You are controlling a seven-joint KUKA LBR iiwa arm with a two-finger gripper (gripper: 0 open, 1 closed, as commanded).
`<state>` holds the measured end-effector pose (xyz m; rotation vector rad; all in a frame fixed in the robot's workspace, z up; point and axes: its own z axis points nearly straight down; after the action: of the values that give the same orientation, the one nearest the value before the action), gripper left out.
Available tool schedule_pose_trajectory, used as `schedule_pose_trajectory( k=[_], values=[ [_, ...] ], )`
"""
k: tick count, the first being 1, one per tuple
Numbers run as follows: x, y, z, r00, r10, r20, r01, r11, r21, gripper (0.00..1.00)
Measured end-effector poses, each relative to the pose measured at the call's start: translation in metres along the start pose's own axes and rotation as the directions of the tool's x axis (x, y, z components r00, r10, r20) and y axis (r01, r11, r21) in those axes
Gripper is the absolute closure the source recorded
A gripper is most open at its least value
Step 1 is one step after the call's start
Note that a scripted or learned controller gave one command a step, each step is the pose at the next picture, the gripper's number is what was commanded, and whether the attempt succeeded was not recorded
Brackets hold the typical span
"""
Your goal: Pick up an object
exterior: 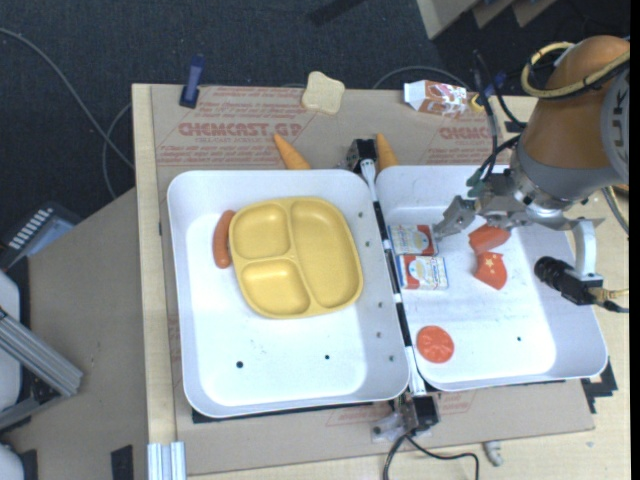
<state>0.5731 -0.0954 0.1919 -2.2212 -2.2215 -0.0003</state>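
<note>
Two white bins: a left bin (200, 298) and a right bin (560, 348). One yellow tray (295, 256) and one sausage (221, 239) in the left. In the right, two cartons (409, 238) (424, 272), one red disc (435, 344) and two red pieces (490, 236) (490, 269). On the worktop (240, 118): two carrots (291, 153) (386, 152), one bread piece (323, 92), one small carton (436, 96), one blue clip (191, 81).

Pincer (452, 218) low, arm angled leftward

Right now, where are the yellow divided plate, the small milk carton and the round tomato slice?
yellow divided plate (296, 256), camera view, central ridge.
small milk carton (422, 270), camera view, printed face.
round tomato slice (435, 344), camera view, centre.
</note>
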Motion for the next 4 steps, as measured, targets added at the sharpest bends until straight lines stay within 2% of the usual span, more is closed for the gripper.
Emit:
schedule_pose_trajectory(
  k=[1,2,3,4],
  values=[
    [-0.053,0.019,0.036,1.000,0.002,0.002,-0.002,1.000,0.000,0.00],
    [-0.069,0.005,0.108,1.000,0.001,-0.001,-0.001,1.000,0.003,0.00],
    [-0.034,0.054,0.089,1.000,-0.002,0.000,0.002,1.000,-0.003,0.00],
    [-0.070,0.008,0.108,1.000,0.001,0.000,-0.001,1.000,0.002,0.00]
  ],
)
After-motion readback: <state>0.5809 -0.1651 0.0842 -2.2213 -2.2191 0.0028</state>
